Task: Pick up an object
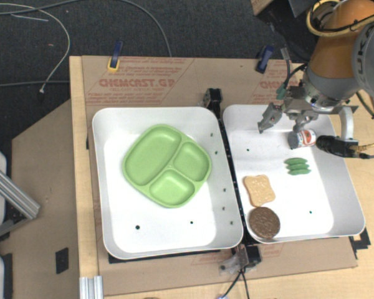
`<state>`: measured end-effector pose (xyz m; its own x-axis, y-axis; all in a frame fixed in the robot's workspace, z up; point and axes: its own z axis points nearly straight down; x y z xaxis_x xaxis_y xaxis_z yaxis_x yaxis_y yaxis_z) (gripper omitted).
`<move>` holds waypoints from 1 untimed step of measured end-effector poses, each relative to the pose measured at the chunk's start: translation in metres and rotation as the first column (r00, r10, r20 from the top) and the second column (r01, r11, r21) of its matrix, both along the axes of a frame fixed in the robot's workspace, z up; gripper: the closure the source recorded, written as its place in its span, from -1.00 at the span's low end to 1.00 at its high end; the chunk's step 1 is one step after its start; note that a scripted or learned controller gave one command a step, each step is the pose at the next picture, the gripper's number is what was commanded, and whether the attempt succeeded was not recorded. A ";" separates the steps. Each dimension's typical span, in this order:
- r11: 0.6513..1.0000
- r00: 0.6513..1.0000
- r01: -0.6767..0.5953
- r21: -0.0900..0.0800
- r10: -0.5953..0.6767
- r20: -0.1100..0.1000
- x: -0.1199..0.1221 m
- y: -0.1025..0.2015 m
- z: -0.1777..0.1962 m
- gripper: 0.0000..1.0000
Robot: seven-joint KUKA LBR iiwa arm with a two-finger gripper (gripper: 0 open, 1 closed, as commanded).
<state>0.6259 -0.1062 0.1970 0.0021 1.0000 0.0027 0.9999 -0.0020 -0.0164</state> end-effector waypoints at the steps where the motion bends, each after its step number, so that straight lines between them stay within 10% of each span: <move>1: 1.000 1.000 -0.003 -0.002 0.003 0.015 0.003 0.000 0.009 -1.00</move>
<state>0.6289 -0.1059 0.2061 -0.0005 1.0000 0.0011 1.0000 0.0005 -0.0012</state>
